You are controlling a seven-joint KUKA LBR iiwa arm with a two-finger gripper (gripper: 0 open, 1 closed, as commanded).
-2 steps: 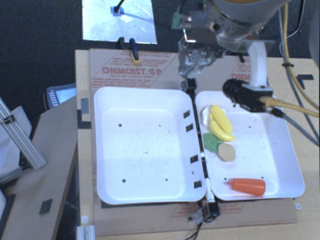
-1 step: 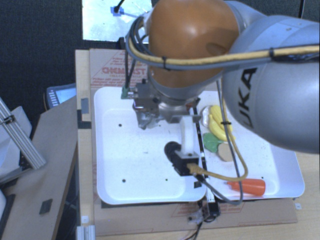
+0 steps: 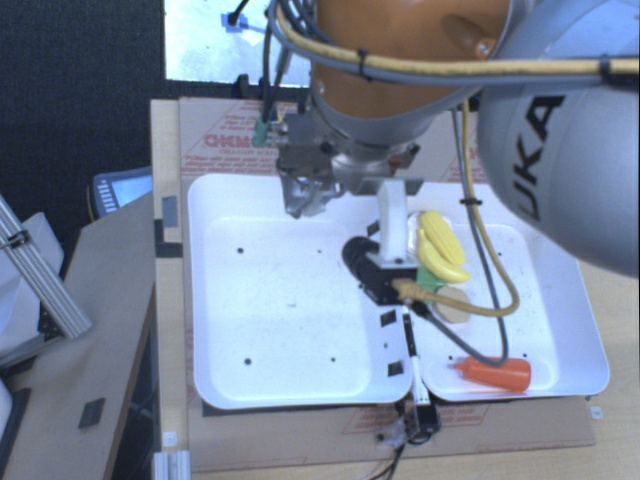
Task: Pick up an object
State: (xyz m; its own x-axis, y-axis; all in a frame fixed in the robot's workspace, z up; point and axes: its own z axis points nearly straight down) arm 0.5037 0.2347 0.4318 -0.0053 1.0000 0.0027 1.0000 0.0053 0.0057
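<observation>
Poised with the gripper (image 3: 303,200) over the far edge of the left bin (image 3: 280,308) (released or clenched: cannot tell). Better to cross to the right bin (image 3: 560,318), square up above the orange piece (image 3: 497,373) lying alone near the front, then drop straight down.

1. You have the left bin (image 3: 250,373) and the right bin (image 3: 572,353) side by side, the right at 3 o'clock of the left.
2. In the right bin, the banana (image 3: 443,248) lies toward 11 o'clock, near the shared wall.
3. A small round item (image 3: 455,309) lies just beside the banana, at its 6 o'clock.
4. The carrot-shaped item (image 3: 497,373) lies at that bin's 6 o'clock, well apart from the banana.
5. The gripper (image 3: 300,203) stands over the left bin's 12 o'clock side.
</observation>
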